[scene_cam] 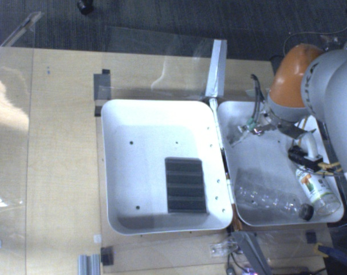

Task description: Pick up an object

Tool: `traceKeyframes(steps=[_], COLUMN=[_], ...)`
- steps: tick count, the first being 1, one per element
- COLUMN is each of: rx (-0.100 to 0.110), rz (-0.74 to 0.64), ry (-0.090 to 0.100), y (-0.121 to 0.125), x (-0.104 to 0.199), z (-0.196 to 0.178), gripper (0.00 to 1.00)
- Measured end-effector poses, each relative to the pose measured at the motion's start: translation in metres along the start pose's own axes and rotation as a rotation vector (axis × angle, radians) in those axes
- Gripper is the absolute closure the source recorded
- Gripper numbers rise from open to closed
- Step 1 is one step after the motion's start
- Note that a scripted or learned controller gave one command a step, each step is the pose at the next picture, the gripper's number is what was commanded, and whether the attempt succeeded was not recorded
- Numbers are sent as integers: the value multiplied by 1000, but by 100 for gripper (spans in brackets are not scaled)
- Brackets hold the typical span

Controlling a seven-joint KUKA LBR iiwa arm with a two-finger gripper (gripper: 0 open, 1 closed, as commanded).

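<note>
Near edge, right bin [259,168]: small bottle [318,189] lying on its side in the near right corner, dark cap toward me. Just beside it, a clear plastic item [264,198], too faint to identify. Left bin [136,153]: black ridged block [185,184] flat on the floor. Pale tabletop [59,171] all round.

Far end of the right bin: hand [244,133] low near the far left corner, over bare floor. Cannot tell whether it is spread or pressed together; nothing seen in it.

Judgement: approach stage. The bottle is well apart from the hand, diagonally across the bin. Best to centre over the body, grip across its width and keep off the wall.
</note>
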State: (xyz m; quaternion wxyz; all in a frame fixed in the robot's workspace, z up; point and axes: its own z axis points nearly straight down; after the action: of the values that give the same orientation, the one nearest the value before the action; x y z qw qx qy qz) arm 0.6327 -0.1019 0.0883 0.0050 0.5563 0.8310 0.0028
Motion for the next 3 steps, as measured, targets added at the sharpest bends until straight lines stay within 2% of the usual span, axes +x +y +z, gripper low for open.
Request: traceKeyframes(steps=[1, 2, 3], rx=[5, 3, 4], rz=[21, -104, -219], ry=[3, 0, 2], y=[-88, -90, -69], x=[1, -72, -82], z=[-44, -66, -10], gripper=[0, 0, 0])
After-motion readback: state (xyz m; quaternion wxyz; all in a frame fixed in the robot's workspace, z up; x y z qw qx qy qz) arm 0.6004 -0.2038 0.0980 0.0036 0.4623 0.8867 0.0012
